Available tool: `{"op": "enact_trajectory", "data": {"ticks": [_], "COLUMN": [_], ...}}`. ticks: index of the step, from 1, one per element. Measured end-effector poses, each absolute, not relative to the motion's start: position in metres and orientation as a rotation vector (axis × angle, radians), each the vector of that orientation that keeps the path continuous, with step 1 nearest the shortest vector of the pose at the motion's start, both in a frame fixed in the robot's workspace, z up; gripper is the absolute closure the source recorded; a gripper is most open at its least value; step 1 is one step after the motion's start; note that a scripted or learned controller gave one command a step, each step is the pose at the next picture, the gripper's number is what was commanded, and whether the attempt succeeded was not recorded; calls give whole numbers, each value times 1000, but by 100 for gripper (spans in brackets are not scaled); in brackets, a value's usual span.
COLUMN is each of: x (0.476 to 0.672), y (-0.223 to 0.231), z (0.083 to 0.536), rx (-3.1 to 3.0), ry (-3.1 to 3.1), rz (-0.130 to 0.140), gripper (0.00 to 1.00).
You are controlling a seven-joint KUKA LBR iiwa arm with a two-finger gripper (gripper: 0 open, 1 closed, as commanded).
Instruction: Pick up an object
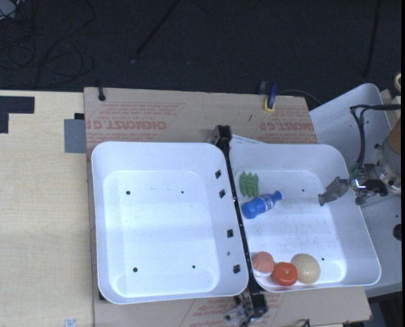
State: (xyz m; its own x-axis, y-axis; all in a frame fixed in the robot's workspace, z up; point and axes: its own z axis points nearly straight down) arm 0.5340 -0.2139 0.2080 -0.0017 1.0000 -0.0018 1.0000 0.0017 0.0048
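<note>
Approach step: hand (333,191) well right of the blue bottle (260,204), finger spread impossible to tell, nothing held. Next: moving left, descending over bottle.

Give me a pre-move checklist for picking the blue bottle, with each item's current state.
1. Blue bottle in view in the right bin: ok.
2. Bottle free of the green toy: ok, narrow gap.
3. Bottle away from the bin's walls: not ok, close to the divider.
4. Gripper above the right bin: ok.
5. Gripper over the bottle: not ok, off to its right.
6. Gripper carrying nothing: cannot tell.
</note>
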Motion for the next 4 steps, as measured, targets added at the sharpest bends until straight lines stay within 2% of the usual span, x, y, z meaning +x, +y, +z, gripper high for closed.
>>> {"op": "enact_trajectory", "data": {"ticks": [1, 2, 3, 4], "x": [565, 609, 571, 572], "y": [-214, -213, -213, -214], "z": [150, 126, 180, 187], "rx": [2222, 2219, 2224, 2224], "ry": [2225, 2224, 2220, 2225], "rz": [-2, 0, 0, -3], "gripper": [0, 0, 0, 100]}}
